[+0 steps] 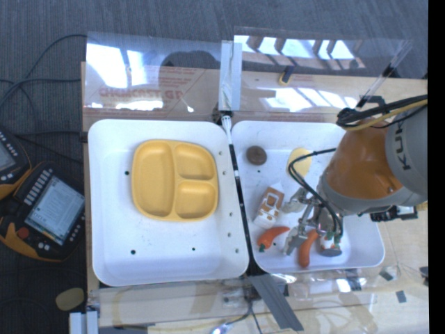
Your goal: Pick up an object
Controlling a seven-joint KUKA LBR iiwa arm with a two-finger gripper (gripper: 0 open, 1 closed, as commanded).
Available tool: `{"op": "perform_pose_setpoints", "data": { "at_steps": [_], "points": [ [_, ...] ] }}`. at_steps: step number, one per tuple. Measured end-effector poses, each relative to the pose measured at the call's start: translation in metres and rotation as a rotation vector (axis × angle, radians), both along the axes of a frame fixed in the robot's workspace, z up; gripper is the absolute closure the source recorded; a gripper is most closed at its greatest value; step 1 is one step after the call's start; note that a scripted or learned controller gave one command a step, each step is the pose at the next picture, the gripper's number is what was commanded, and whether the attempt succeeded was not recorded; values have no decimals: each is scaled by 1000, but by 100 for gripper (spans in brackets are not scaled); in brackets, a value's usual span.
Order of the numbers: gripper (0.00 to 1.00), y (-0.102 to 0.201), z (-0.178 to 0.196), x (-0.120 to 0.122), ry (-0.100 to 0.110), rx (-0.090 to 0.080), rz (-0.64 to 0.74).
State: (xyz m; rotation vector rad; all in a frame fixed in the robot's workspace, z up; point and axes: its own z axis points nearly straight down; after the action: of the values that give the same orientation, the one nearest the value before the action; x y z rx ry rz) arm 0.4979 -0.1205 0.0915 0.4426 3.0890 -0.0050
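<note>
Gripper (311, 234): low in the right bin (368, 252), fingers' state hard to tell.
Carrots (273, 236): at its nine o'clock, nearby.
Yellow tray (174, 179): left bin (111, 207), well apart.

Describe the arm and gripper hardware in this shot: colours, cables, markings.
The arm is grey with a broad orange band above the wrist and part of dark lettering on its grey shell. Black and yellow cables loop over its top, and a thin black cable curves down beside the band. The gripper is a cluster of grey metal parts with small wires.
</note>
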Motion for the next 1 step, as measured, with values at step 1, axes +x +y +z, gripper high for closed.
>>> {"op": "perform_pose_setpoints", "data": {
  "at_steps": [1],
  "points": [
    [100,0,10,1,1,-2,1]
  ]
}}
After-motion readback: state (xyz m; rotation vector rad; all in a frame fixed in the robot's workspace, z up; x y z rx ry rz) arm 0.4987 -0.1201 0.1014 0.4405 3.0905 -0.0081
